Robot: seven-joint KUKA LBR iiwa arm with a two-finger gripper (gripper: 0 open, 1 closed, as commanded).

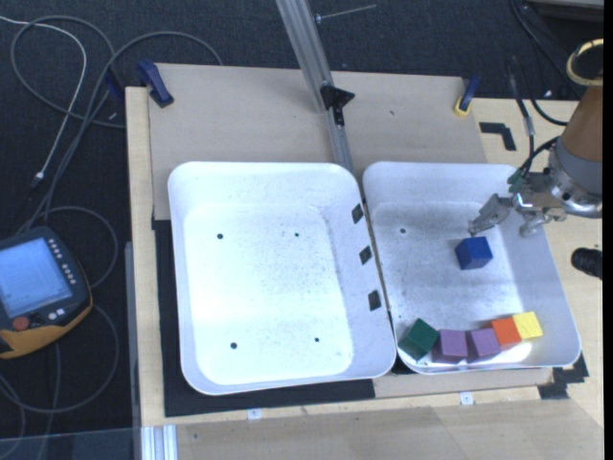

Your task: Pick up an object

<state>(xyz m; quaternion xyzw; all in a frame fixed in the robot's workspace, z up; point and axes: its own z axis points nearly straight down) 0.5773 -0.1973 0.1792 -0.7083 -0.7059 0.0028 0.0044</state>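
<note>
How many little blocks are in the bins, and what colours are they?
Blue block: 1
Green block: 1
Purple blocks: 2
Orange block: 1
Yellow block: 1
Total: 6, all in the right bin.

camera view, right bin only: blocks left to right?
green block → purple block → blue block, alone further up the bin → second purple block → orange block → yellow block. The end effector hangs just above the blue block.
</note>
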